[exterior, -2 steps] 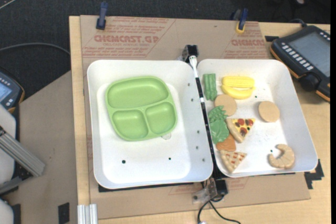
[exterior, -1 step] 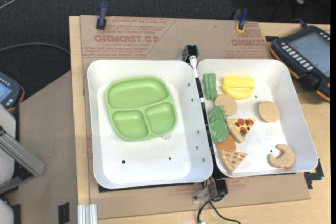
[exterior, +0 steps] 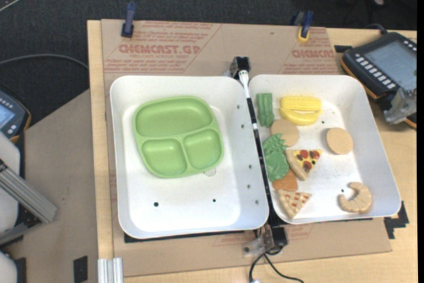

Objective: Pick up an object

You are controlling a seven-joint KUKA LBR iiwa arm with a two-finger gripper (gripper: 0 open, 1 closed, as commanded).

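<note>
Two white bins side by side on the surface (exterior: pixel 99 142), which is covered in brown Chemcast paper. Left bin (exterior: pixel 126 202) holds a green divided plate (exterior: pixel 177 136), three compartments, sitting toward the bin's 12 o'clock half. Right bin (exterior: pixel 377 162) holds the toy food. Yellow corn-like piece (exterior: pixel 300 109) at 12 o'clock, green pea pod (exterior: pixel 265 108) just beside it at 9 o'clock. Tan round disc (exterior: pixel 285 131) below the corn, second tan disc (exterior: pixel 338 140) at 3 o'clock of it, apart. Green leafy piece (exterior: pixel 275 156) along the bin's left wall, touching a pizza slice (exterior: pixel 303 162). Second pizza slice (exterior: pixel 293 201) at 6 o'clock. Bitten cookie (exterior: pixel 356 198) at 5 o'clock, well apart. End effector state: cannot tell. Black pendant (exterior: pixel 384 66) at 2 o'clock on the surface.
</note>
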